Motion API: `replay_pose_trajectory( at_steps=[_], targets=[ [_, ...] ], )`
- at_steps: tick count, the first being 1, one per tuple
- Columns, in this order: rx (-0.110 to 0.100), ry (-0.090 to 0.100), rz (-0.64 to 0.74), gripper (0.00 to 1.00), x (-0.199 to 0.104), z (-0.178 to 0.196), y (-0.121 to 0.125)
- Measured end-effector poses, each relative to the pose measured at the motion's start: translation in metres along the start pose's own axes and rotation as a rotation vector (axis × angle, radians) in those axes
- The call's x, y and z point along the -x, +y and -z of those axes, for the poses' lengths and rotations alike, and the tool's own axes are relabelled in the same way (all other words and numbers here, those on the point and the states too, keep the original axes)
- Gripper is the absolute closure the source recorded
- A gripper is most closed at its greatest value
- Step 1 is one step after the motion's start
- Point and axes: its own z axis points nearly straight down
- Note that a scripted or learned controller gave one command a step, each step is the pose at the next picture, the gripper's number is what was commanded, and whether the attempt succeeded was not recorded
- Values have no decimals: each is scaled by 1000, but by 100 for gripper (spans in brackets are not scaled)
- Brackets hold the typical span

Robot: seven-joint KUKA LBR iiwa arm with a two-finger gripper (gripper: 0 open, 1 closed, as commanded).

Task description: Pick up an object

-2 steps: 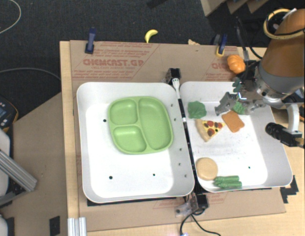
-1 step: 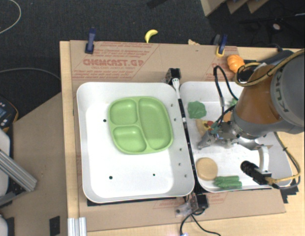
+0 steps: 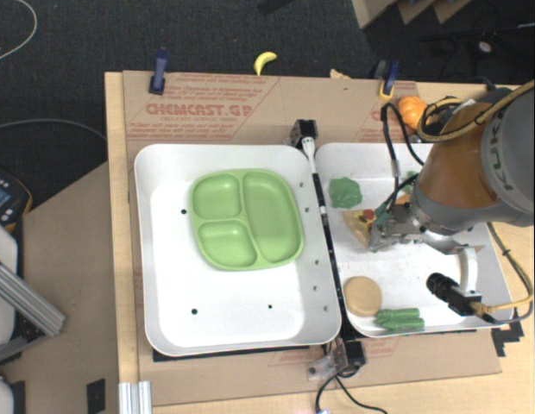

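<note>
Reaching into right bin (image 3: 475,317), gripper (image 3: 377,231) hung over small yellow-red toy (image 3: 365,223) near bin's left wall; grip state could not be told. Risk judged: toy slipping aside, green lump (image 3: 344,191) just beside getting nudged.

Right bin crowded, left bin roomy round its tray.
Left bin (image 3: 164,257): green tray (image 3: 247,218) fills the middle and far part; bare floor along the near side and left edge. Right bin (image 3: 371,155): arm (image 3: 462,179) covers the right half, gripper (image 3: 387,228) low by a small yellow-red item (image 3: 364,222). Green lump (image 3: 344,191) at far left, tan disc (image 3: 364,295) and green stick (image 3: 399,320) near; bare floor between disc and gripper.
</note>
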Motion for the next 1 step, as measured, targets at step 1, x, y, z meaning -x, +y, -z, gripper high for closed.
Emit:
replay_pose_trajectory(
  at_steps=[1],
  targets=[
    [7, 2, 8, 100, -50, 113, -37]
  ],
)
